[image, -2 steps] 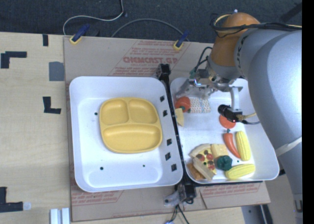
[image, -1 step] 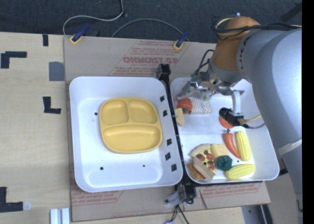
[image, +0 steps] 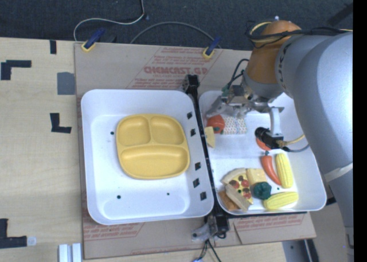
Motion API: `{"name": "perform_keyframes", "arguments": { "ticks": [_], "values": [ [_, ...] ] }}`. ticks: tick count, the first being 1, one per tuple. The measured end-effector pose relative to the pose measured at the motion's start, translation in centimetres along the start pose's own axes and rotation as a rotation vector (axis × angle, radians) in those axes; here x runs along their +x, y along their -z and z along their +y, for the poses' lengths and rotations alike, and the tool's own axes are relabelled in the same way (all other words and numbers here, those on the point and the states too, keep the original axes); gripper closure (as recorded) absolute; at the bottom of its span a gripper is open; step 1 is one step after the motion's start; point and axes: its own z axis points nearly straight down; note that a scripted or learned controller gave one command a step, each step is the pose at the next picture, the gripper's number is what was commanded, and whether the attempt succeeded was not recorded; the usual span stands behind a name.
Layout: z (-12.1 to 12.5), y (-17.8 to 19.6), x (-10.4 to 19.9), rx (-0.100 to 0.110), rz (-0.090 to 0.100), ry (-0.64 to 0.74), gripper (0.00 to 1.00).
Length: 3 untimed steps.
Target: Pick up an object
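We see the gripper (image: pixel 229 112) low in the right bin's (image: pixel 309 198) far left corner, beside a red toy (image: pixel 215 121); we cannot tell how its fingers stand. Corn cobs (image: pixel 284 169) lie near right; the yellow plate (image: pixel 153 145) fills the left bin (image: pixel 94 140).

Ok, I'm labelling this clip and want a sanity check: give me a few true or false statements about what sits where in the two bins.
1. The yellow divided plate lies in the left bin. True.
2. The plate holds a carrot. False: its compartments are bare.
3. Two corn cobs lie in the right bin. True.
4. The pizza slice lies in the left bin. False: it lies in the right bin, near its front edge.
5. The gripper is over the right bin. True.
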Motion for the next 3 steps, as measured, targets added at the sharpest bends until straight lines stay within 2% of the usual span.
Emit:
{"name": "perform_keyframes", "arguments": {
  "ticks": [2, 3],
  "values": [
    [0.19, -0.12, -0.94, 0.009, 0.009, 0.0, 0.0],
    [0.45, -0.17, -0.58, 0.012, 0.003, -0.002, 0.0]
  ]
}}
